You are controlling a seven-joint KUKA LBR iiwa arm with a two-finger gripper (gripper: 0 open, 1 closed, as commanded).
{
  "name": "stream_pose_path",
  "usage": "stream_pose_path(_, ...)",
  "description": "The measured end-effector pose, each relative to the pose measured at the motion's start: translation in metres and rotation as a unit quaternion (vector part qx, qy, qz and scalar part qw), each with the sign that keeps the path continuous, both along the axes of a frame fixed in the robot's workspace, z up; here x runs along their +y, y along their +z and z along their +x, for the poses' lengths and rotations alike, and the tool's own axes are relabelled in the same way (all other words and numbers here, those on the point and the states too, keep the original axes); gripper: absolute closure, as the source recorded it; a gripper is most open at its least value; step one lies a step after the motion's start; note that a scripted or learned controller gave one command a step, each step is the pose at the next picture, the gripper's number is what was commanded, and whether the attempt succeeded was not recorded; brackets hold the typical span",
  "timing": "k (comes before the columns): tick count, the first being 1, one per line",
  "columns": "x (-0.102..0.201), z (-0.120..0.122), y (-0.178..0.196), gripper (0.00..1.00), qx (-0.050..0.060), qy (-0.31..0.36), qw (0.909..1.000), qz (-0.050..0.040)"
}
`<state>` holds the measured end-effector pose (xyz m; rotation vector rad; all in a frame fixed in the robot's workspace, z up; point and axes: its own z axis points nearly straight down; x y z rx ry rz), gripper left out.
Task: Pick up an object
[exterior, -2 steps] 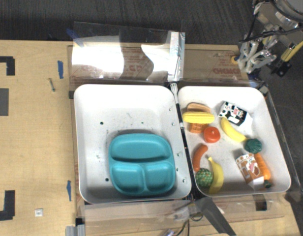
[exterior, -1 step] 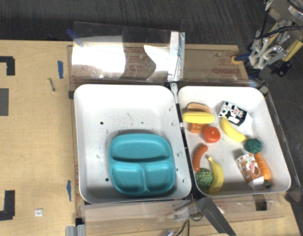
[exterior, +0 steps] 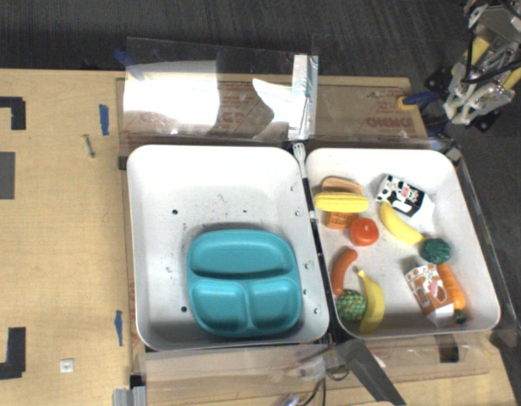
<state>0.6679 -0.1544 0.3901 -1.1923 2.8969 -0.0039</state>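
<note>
So, biggest stuff first: the bench (exterior: 49, 227) carries two white bins side by side. The left bin (exterior: 150, 176) holds one big teal divided tray (exterior: 242, 282), and the right bin (exterior: 472, 252) has all the small toy food.

The gripper (exterior: 482, 90) hangs at the top right, well apart from both bins and off past the right bin's far corner. It's a tangle of white parts and yellow cable, and I honestly can't tell if it's released or clenched. Nothing looks to be in it.

My read is that the pick hasn't started. Next it has to swing over a bin, choose a target and come down.

Candidates, in the right bin:
- the yellow banana (exterior: 402, 224) lies fairly clear near the middle
- the orange carrot (exterior: 452, 284) sits tight against a little carton (exterior: 425, 288)
- the round red tomato (exterior: 364, 231) touches the burger (exterior: 341, 197) and would probably roll
</note>
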Motion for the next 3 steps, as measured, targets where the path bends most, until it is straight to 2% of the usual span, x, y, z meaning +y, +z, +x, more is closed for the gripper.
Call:
stream_pose_path(2, -0.068, 0.000, -0.004, 1.00, -0.001, 0.114, 0.9935, -0.0016)
stream_pose_path(3, -0.067, 0.000, -0.049, 1.00, 0.003, 0.193, 0.9811, -0.0002)
